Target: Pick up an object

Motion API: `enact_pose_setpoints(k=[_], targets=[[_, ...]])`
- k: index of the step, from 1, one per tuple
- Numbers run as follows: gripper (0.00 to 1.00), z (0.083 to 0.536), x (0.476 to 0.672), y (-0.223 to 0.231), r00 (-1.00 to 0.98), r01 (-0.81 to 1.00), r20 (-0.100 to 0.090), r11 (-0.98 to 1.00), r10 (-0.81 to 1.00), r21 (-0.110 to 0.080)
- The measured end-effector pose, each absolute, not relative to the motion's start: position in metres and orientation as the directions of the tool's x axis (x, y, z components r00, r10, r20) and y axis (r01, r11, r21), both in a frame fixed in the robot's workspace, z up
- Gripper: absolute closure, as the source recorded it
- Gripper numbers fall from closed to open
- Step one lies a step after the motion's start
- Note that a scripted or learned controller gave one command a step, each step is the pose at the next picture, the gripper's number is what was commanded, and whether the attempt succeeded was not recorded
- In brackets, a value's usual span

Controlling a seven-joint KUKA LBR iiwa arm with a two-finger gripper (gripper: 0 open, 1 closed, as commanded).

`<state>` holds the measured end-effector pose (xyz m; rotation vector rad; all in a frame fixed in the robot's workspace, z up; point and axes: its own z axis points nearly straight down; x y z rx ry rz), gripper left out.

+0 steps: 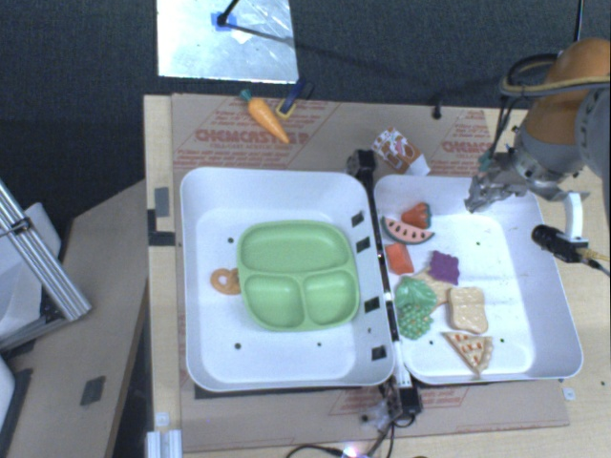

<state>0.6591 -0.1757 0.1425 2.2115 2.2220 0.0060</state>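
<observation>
My gripper [480,201] hangs over the far edge of the right bin [535,284], with nothing seen between its fingers. Toy foods lie in that bin's left half: a watermelon slice [408,230], a red tomato piece [416,214], an orange block [398,258], a purple piece [443,267], green broccoli [414,294], green grapes [414,322], a slice of toast [467,309] and a waffle wedge [470,349]. The gripper is up and to the right of the watermelon, apart from all of them.
The left bin [200,256] holds a green divided plate [297,274] and a small pretzel [225,281]. Behind the bins on the cardboard lie a toy carrot [267,118] and a cupcake-like toy [395,150]. A shiny sheet [227,27] lies farther back.
</observation>
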Motion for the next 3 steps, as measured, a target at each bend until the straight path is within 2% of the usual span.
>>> enact_pose_setpoints(k=[2, 3], targets=[[1.0, 0.228, 0.656, -0.176, -0.006, 1.0, -0.002, 0.006, 1.0, 0.007], [1.0, 0.218, 0.654, -0.123, -0.009, 1.0, 0.002, 0.009, 1.0, 0.002]])
